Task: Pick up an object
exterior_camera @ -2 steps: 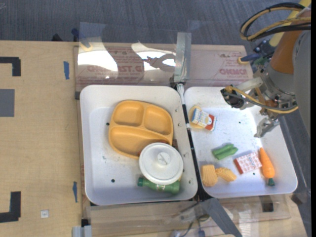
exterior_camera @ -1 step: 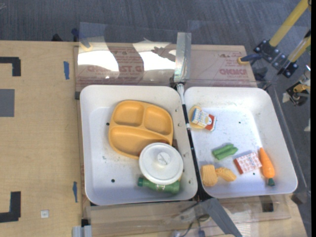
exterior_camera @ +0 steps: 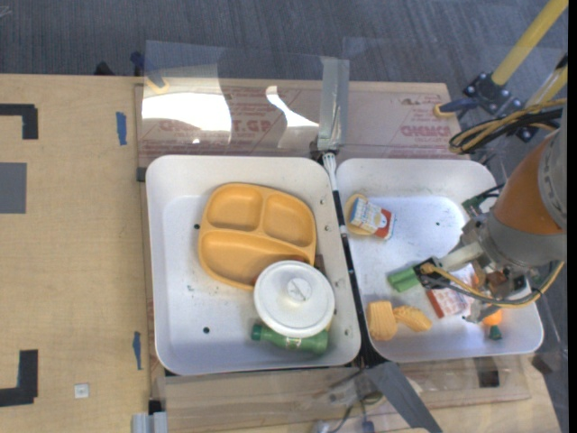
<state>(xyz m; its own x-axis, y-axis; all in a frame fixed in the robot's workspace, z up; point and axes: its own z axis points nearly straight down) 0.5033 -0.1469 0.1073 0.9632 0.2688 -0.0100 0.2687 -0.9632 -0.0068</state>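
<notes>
The right bin (exterior_camera: 433, 174) holds a small white, yellow and red carton (exterior_camera: 370, 216) near its back left. A green block (exterior_camera: 402, 280) lies in the middle, with two yellow corn-like pieces (exterior_camera: 397, 318) in front of it. A red and white packet (exterior_camera: 448, 303) and a small orange and green piece (exterior_camera: 491, 321) lie at the front right. My gripper (exterior_camera: 485, 285) hangs low over the right side of this bin, just above the packet and the orange piece. Nothing shows clearly between its fingers.
The left bin (exterior_camera: 171, 242) holds an orange divided plate (exterior_camera: 257, 228), a white round bowl (exterior_camera: 295, 298) overlapping the plate's front corner, and a green bottle (exterior_camera: 290, 338) lying by the front wall. A clear plastic sheet stands behind both bins.
</notes>
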